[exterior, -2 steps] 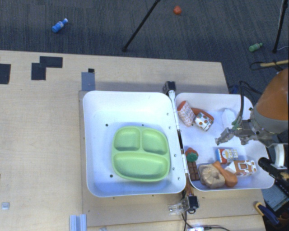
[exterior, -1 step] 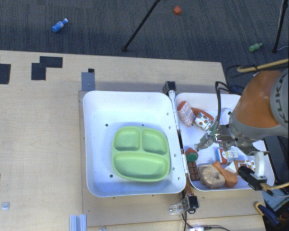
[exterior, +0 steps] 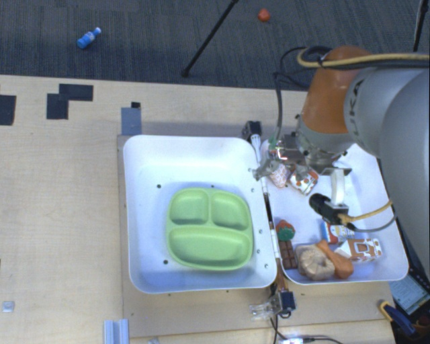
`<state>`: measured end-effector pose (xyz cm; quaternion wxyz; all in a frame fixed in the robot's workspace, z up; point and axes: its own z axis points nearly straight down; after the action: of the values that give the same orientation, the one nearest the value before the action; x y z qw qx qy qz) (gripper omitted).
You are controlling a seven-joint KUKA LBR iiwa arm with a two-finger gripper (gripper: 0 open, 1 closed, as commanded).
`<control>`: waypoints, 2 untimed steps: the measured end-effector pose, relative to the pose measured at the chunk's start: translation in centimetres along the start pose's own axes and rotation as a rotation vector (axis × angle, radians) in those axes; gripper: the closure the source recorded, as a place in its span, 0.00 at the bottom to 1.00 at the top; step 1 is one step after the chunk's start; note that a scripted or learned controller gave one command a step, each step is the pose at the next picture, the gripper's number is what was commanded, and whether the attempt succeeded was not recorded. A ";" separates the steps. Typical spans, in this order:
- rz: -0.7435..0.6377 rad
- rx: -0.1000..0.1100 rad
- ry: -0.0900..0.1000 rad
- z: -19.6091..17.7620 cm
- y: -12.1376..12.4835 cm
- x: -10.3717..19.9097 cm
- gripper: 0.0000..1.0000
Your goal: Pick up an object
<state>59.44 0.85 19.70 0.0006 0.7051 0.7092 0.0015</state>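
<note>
My gripper (exterior: 287, 160) hangs low over the back left part of the right bin (exterior: 396, 265), under the orange wrist band. Just beneath it lie a speckled pinkish-brown lump (exterior: 277, 175) and a small red-and-white can (exterior: 303, 181); whether either one touches the gripper is hidden by the wrist. Toward the front of that bin sit a red and green toy (exterior: 285, 230), a brown chocolate bar (exterior: 289, 254), a round tan bun (exterior: 314, 263), an orange carrot (exterior: 336, 260), a small white and orange carton (exterior: 363, 249) and a blue packet (exterior: 331, 232).
The left bin (exterior: 141, 201) holds a green divided plate (exterior: 209, 227). The wall between the two bins (exterior: 267, 208) runs just left of the gripper. A blue scrap (exterior: 88, 37) and a red bit (exterior: 264, 14) lie on the dark floor beyond the bench.
</note>
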 end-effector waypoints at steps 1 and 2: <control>0.000 -0.001 0.001 -10.2 -6.9 6.9 0.00; -0.001 0.003 0.000 -7.3 -10.7 10.9 0.00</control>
<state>48.66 11.72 26.94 -0.0003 0.7046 0.7096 0.0006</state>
